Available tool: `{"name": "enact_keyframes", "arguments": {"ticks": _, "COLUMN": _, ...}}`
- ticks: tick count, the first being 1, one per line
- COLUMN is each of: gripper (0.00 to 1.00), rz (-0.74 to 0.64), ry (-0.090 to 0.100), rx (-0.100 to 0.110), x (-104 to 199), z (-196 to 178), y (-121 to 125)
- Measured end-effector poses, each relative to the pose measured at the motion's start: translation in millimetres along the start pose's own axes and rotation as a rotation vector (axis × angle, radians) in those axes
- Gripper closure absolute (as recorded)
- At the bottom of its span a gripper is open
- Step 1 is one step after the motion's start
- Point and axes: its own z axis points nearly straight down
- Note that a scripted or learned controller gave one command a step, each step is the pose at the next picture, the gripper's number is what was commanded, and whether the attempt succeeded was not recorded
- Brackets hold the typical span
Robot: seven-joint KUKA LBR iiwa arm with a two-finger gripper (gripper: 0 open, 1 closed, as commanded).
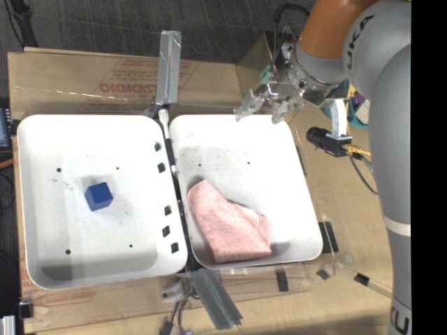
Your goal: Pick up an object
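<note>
While above the right bin's (297, 155) far rim, hand (263, 107) tilted, fingers spread apart, nothing between them.

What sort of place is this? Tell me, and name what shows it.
Probably a robotics lab grasping bench: a KUKA arm's end effector above two white bins, test items like a blue cube and pink cloth.

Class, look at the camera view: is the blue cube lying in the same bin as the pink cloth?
No, the blue cube sits in the left bin, while the pink cloth lies in the right bin.
</note>
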Motion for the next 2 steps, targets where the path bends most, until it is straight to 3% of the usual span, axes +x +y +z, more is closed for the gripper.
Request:
{"name": "enact_keyframes", "arguments": {"ticks": 1, "gripper": 0.0, "rz": 0.079, "ry": 0.001, "rx": 0.001, "x": -16, "z": 130, "y": -69}}
{"name": "enact_keyframes", "arguments": {"ticks": 2, "gripper": 0.0, "rz": -0.04, "ry": 0.002, "rx": -0.008, "x": -19, "z": 185, "y": -119}}
